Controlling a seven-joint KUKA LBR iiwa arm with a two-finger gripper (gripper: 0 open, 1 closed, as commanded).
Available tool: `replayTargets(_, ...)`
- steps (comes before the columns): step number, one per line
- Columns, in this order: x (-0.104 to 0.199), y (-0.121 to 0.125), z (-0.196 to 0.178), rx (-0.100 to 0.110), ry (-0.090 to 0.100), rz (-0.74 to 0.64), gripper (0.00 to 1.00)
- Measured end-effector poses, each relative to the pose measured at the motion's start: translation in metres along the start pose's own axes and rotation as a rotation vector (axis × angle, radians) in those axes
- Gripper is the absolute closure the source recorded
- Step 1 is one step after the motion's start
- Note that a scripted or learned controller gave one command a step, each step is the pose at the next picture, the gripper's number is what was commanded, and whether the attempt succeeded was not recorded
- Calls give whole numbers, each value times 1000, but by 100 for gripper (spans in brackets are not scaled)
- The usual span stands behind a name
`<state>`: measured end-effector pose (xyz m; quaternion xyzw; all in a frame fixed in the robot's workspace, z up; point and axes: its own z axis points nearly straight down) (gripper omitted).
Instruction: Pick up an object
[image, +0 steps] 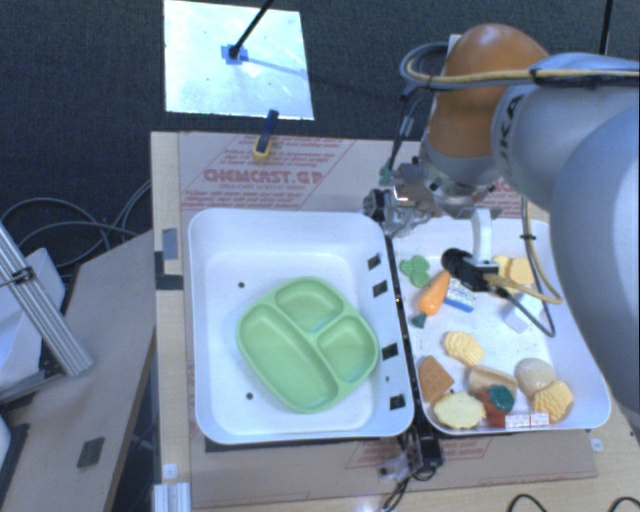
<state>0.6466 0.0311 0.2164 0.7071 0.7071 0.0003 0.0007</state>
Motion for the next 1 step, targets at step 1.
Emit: replayTargets(1,11,-13,-8,1,1,-5,100)
